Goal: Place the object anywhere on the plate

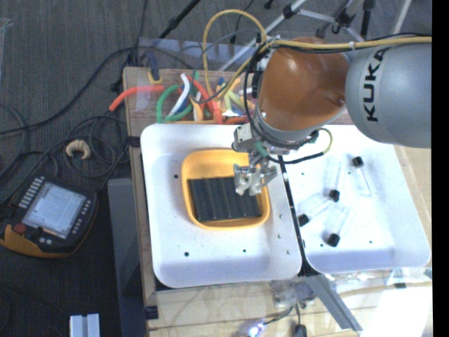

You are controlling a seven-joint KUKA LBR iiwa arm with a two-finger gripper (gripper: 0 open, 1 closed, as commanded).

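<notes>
Gripper (250, 179): hung low over the right part of the plate (188, 173), just above its dark ribbed middle. Jaws: spread or pressed together, cannot tell; pale blur at the tip, not clear enough to call a held object.

Plate: yellow, directly beneath and to the left of the jaws, lying flat in the left bin (210, 258).

Tubes (335, 190): clear with black caps, four or so, loose in the right bin (393, 248), well to the right of the jaws and apart from them, across the shared bin wall. Judged to be the stock of objects for the task; none seen lying on the plate.

Step in hand, judged: release over the plate. To be done well, keep low and over the ribbed middle rather than the rim, open only when steady, lift straight up; round tube likely to roll, ribs likely to check it.

Cables (186, 97): coloured, behind the jaws on the worktop.
</notes>
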